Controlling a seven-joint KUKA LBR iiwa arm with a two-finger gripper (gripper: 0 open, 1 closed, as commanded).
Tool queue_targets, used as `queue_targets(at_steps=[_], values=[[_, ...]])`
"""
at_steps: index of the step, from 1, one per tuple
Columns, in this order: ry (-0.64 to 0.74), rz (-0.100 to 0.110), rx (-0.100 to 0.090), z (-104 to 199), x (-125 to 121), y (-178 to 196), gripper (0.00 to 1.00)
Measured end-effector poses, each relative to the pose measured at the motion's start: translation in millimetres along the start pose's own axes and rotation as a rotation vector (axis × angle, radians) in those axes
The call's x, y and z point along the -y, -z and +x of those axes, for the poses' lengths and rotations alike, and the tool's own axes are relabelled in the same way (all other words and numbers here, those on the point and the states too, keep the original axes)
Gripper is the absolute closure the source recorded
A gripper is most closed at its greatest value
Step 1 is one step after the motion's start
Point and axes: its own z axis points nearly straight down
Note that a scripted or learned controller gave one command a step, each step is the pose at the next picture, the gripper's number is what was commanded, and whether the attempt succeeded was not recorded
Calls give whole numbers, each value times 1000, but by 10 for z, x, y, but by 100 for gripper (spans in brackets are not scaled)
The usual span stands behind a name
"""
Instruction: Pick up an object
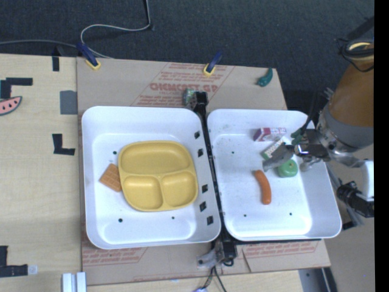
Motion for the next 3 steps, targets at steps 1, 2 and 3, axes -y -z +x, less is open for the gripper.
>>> queue_targets(at_steps=[1,2,3], values=[[-2,2,0,-430,49,-864,0],[-1,-3,0,-669,31,-1962,0],[-3,-5,2,-677,29,-1865,100]])
